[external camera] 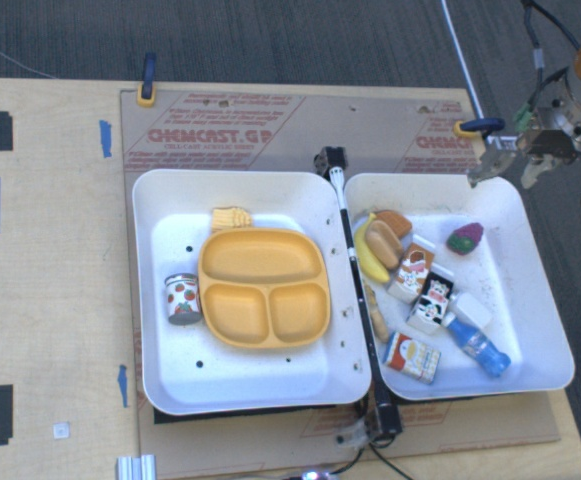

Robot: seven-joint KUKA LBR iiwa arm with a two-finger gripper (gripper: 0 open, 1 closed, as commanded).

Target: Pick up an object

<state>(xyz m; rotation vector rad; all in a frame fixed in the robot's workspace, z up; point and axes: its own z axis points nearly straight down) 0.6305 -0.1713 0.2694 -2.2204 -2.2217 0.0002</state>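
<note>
My gripper [502, 168] hangs above the back edge of the right bin [545, 308], open, with nothing between its fingers. Below and to its left in that bin lie a magenta fruit [464, 237], a hot dog [382, 235], a banana [370, 261], two small cartons [411, 272] [432, 301], a blue bottle [479, 347] and an orange-and-white box [413, 356]. The magenta fruit is the nearest object to the gripper.
The left bin [160, 228] holds a yellow divided plate [265, 288], a small can [182, 298] and a yellow ridged piece [231, 217]. A black clamp [330, 160] sits between the bins at the back. Cardboard lies under both bins.
</note>
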